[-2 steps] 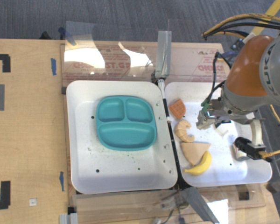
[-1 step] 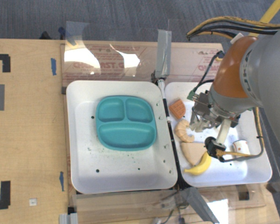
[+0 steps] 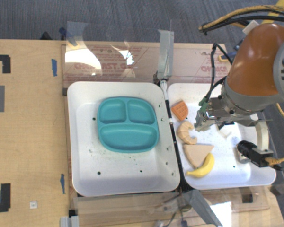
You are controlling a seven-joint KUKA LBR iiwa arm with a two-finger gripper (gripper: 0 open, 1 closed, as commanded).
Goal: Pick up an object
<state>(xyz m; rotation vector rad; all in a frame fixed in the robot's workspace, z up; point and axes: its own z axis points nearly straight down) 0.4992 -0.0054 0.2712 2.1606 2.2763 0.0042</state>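
— Where is the gripper (image 3: 199, 125)?

— Low inside the right bin (image 3: 236, 174), near its left wall, just beside the croissant (image 3: 186, 133). Whether its tips are spread or pressed together, I cannot tell.

— And the objects?

— All along that bin's left side: an orange waffle piece (image 3: 180, 110) toward the far edge, the croissant below it, then a tan wedge (image 3: 197, 153) touching a banana (image 3: 203, 166) near the front edge.

— The left bin (image 3: 80, 141)?

— A teal divided plate (image 3: 128, 124) lies in its middle.

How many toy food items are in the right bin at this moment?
4: waffle near the divider, croissant below it, sandwich wedge lower, banana nearest the front. The arm covers part of the bin, so more may be hidden.
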